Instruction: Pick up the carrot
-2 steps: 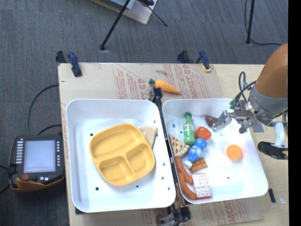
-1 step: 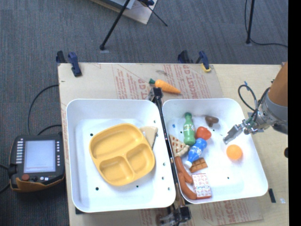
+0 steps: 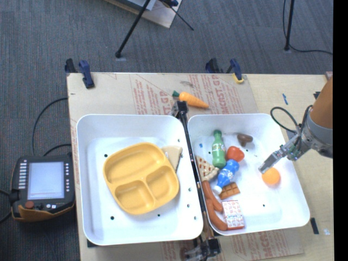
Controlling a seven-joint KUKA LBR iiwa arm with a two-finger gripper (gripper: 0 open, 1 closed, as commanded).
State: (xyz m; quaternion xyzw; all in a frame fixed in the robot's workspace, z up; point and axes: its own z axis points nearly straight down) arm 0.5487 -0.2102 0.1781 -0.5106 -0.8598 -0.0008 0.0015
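Observation:
The carrot [image 3: 192,99], orange with a green top, lies on the bare bench board behind the two bins, just beyond where they meet. My gripper [image 3: 270,164] hangs low over the right side of the right bin [image 3: 283,211], far from the carrot. Its tip points down and left, just above an orange ball [image 3: 271,176]. Nothing shows as held.
The right bin holds a green bottle [image 3: 218,148], a red fruit [image 3: 235,153], a blue bottle [image 3: 227,173], a brown piece [image 3: 245,139], sausages [image 3: 213,205] and a small red box [image 3: 232,214]. A yellow divided plate [image 3: 141,177] lies in the left bin [image 3: 89,145]. Clamps [image 3: 235,69] sit on the bench's back edge.

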